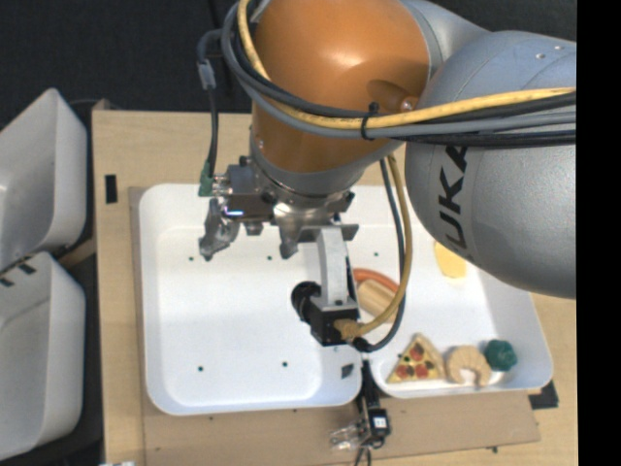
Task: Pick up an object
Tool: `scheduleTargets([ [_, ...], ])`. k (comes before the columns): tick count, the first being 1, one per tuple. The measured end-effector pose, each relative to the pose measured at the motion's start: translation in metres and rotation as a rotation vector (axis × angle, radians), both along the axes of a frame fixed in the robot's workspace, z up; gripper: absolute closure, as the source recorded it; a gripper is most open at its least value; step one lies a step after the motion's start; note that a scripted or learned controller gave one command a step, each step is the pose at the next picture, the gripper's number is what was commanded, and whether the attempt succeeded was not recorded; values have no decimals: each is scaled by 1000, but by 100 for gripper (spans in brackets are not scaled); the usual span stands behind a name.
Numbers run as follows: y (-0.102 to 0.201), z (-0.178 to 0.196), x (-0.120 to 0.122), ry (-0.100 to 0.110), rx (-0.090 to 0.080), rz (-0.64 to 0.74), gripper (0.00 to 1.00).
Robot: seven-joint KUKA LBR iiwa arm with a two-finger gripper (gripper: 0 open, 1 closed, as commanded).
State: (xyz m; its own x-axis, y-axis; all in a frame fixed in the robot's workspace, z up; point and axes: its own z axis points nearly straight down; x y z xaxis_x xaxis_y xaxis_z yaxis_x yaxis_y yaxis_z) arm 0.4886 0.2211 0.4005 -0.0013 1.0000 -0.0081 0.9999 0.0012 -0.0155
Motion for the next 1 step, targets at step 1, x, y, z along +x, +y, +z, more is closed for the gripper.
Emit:
scheduleTargets([
  [1, 0, 160, 30, -34, 15, 2, 0],
])
